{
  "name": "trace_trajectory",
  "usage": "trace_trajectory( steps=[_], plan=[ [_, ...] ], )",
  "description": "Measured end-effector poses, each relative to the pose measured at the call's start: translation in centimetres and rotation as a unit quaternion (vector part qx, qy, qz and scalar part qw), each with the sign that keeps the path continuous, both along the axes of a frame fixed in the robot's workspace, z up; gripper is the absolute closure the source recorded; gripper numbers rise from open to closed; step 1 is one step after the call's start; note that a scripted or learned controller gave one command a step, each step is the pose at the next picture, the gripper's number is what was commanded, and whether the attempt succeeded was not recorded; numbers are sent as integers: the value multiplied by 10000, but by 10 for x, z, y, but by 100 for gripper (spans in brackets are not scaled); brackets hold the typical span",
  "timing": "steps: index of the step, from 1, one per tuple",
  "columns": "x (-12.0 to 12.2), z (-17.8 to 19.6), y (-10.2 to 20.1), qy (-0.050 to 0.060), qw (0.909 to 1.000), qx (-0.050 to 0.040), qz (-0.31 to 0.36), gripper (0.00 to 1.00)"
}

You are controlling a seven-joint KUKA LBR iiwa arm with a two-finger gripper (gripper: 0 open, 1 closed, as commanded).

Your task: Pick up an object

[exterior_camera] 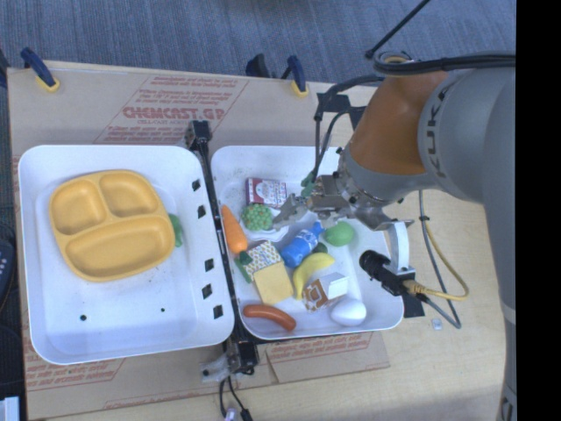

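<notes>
The right bin (230,167) holds a heap of toy food. In it lie a red and white packet (266,190), a green broccoli (257,217), an orange carrot (233,229), a blue bottle (302,244), a green lime (340,234), a yellow banana (312,269), a cheese wedge (273,283), a small carton (323,292), a white egg (349,311) and a red sausage (270,317). My gripper (308,207) hangs low over the middle of this bin, just above the blue bottle and between the packet and the lime. The arm's wrist hides the bin's far right part.
The left bin (44,323) carries a yellow divided plate (111,224) with a small green item (178,231) at its right rim. A black ridge (210,235) separates the two bins. Cables (438,279) trail off the arm at the right.
</notes>
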State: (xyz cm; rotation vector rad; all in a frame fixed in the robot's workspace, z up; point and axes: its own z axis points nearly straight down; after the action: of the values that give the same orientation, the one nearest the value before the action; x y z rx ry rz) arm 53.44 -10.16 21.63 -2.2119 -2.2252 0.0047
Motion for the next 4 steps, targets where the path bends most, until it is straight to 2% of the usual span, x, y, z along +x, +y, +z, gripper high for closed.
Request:
trace_trajectory(
  steps=[1, 2, 3, 4],
  plan=[
    [123, -116, -8, -21, 9995, -2, 313, 0],
    [124, -120, 3, -44, 9994, -23, 330, 0],
    [125, -109, 4, -47, 9994, -9, 346, 100],
    [125, -109, 4, -46, 9994, -9, 346, 0]
  ],
)
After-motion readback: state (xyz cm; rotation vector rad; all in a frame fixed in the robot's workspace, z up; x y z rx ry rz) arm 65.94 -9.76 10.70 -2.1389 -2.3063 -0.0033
